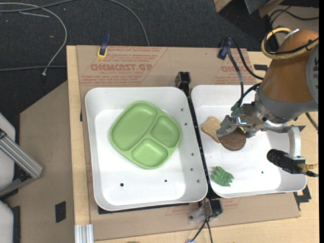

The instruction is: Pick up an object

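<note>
In the right bin [283, 184] the gripper [229, 128] hangs low over a brown disc [235, 142] that lies touching a tan slice [211, 126], with a green sprig [221, 176] well apart nearer the front wall. Whether it is spread or pinching cannot be told from above. The disc looks like light, stiff toy food, flat and probably slick, so a hold across its rim seems safest.
</note>
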Robot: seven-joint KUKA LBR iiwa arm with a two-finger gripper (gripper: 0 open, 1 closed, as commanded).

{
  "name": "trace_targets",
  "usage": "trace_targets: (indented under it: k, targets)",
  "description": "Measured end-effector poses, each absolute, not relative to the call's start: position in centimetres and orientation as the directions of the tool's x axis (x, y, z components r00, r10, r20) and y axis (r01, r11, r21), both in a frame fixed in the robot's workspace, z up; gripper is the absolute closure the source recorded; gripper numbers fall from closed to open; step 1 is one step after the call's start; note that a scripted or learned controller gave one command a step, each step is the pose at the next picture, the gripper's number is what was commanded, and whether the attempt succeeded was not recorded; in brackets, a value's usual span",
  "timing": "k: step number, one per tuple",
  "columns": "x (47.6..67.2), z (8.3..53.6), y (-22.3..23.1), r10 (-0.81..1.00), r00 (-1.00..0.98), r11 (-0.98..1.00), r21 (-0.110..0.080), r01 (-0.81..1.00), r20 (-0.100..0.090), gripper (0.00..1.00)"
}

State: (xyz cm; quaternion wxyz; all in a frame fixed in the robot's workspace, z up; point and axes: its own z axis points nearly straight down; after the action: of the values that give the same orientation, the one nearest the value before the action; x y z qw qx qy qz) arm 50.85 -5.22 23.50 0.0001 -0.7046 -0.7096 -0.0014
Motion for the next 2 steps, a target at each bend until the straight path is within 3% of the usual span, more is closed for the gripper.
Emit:
trace_targets:
  k: [2]
  targets:
    - [51.7, 23.7, 4.2, 1.000, -0.005, 0.005, 0.000, 1.000, 0.001, 1.00]
